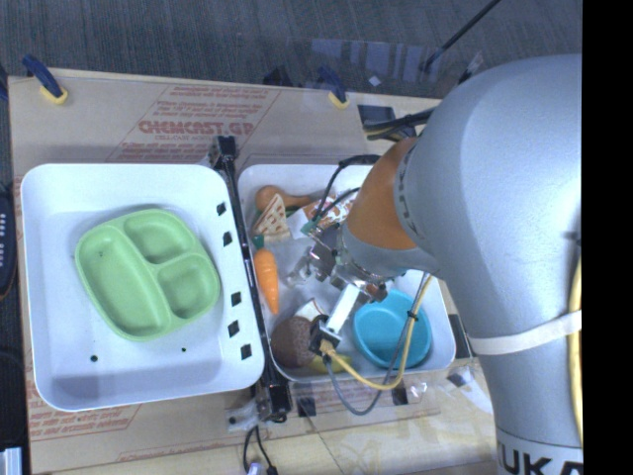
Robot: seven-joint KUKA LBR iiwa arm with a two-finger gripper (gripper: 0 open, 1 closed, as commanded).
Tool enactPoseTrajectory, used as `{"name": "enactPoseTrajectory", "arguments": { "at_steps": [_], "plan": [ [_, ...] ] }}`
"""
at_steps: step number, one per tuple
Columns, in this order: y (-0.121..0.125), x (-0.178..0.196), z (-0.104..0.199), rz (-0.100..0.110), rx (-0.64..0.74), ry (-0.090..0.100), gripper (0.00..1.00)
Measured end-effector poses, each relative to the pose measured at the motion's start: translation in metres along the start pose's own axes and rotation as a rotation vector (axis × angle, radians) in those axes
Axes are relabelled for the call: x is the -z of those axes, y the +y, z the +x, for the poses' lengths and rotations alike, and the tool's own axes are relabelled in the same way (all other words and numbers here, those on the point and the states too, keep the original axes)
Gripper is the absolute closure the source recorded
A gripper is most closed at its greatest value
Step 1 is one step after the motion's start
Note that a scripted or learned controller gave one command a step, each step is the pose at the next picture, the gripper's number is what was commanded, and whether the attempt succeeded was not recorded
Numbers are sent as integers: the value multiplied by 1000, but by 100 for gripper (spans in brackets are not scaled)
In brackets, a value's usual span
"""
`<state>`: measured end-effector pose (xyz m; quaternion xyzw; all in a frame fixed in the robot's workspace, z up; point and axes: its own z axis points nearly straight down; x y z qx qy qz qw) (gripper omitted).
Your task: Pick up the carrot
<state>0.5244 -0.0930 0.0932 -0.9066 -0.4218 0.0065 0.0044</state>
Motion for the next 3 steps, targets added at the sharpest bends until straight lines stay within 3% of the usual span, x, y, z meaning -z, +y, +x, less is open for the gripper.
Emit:
{"name": "enactPoseTrajectory", "arguments": {
  "at_steps": [1,2,3],
  "plan": [
    [23,-2,22,-2,-232,3,0],
    [42,103,87,-2,-574,12,0],
    [16,97,81,3,-656,0,0]
  ]
}}
